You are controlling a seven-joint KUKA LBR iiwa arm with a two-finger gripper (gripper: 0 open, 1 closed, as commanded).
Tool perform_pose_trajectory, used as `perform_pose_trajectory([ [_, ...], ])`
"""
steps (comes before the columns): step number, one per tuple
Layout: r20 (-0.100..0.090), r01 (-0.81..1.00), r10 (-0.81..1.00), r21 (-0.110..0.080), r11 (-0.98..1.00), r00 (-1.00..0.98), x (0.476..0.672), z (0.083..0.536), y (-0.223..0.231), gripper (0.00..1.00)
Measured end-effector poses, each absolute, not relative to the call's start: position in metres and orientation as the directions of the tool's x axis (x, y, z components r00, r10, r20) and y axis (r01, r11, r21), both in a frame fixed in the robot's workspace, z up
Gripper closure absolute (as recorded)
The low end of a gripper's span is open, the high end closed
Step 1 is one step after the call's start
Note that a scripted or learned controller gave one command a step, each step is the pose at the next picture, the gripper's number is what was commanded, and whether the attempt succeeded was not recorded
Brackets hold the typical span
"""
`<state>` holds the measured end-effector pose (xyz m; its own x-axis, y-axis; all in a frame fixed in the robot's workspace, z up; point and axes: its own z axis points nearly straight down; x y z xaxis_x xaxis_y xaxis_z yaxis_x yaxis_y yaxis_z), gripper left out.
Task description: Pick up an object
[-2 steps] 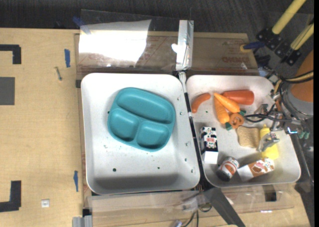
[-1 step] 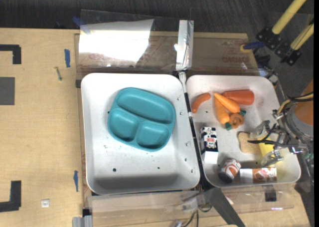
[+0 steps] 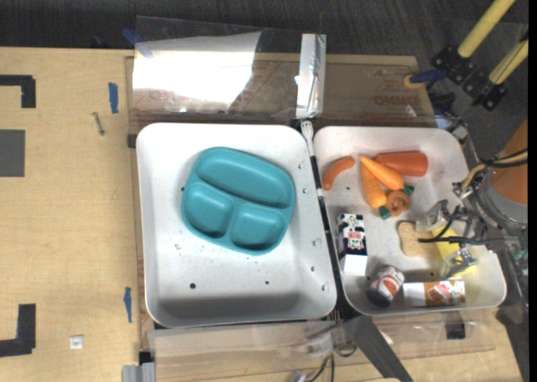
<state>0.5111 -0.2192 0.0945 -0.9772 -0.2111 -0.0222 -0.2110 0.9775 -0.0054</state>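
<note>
The right white bin (image 3: 482, 300) holds several small items. A red sausage (image 3: 403, 160), a carrot (image 3: 380, 174) and an orange curved piece (image 3: 335, 169) lie at its far side. A black-and-white carton (image 3: 353, 232) and a white block (image 3: 354, 265) sit near its left wall. A can (image 3: 386, 283) and a lying tube (image 3: 435, 292) rest at its near side, and a beige piece (image 3: 410, 238) lies mid-bin. My gripper (image 3: 447, 225) hangs low over the bin's right side, between the beige piece and a yellow item (image 3: 461, 259), with cables around it.
The left white bin (image 3: 159, 271) carries a teal divided plate (image 3: 238, 199). A small orange and green toy (image 3: 396, 201) lies below the carrot. The arm's orange band (image 3: 513, 189) stands just outside the right bin's wall. Yellow poles (image 3: 495, 11) rise at the top right.
</note>
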Motion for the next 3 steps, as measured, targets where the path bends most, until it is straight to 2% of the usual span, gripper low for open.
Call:
perform_pose_trajectory([
  [2, -0.022, -0.505, -0.505, -0.008, 0.863, -0.863, 0.523, 0.094, -0.215, 0.0],
  [3, -0.03, -0.508, -0.509, -0.022, 0.861, -0.861, 0.527, 0.108, -0.217, 1.0],
])
